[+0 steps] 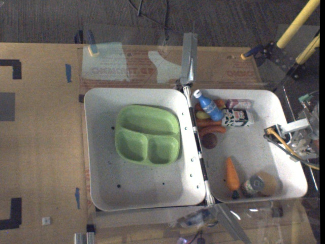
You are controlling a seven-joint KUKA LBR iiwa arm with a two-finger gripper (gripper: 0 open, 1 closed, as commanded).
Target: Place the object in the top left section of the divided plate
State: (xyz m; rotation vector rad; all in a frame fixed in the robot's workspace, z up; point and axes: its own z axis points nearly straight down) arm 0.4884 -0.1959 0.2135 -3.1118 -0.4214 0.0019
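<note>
A green divided plate lies in the left bin, with nothing in its sections. The right bin holds the loose objects: a blue bottle with a white cap, a cow-patterned carton, a red sausage, a dark brown ball, a carrot, a small jar and a tan round piece. My gripper hangs over the right rim of the right bin, away from all of them. Nothing shows in its grasp.
A metal divider rail runs between the two bins. A yellow piece and an orange piece lie by the bottle. Yellow-handled clamps stand at the back right. Blue tape marks dot the cardboard.
</note>
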